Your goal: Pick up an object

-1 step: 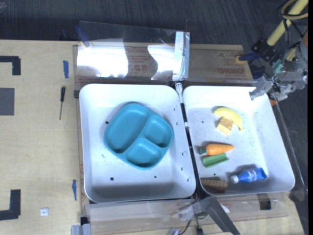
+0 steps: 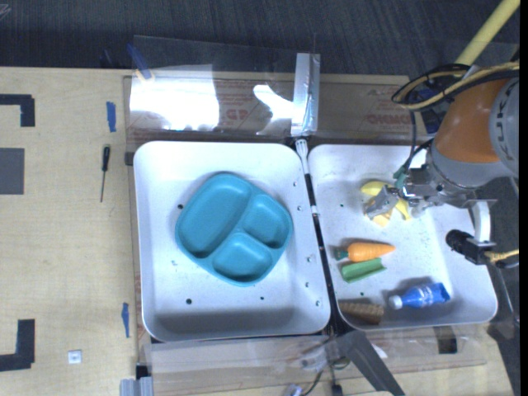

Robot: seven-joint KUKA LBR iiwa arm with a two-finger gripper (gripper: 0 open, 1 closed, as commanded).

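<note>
hand (image 2: pixel 394 195) | opening: cannot tell | touching yellow object (image 2: pixel 378 200) | right bin (image 2: pixel 462 304)

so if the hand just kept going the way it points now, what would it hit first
Most likely the yellow object: the hand points down at it in the right bin and looks about on it already. Depth is hard to judge from above, so actual contact is unclear.

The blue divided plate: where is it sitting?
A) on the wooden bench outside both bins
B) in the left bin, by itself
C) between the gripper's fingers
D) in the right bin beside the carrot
B: the blue divided plate lies flat in the left bin, while the carrot is in the right bin.
</note>
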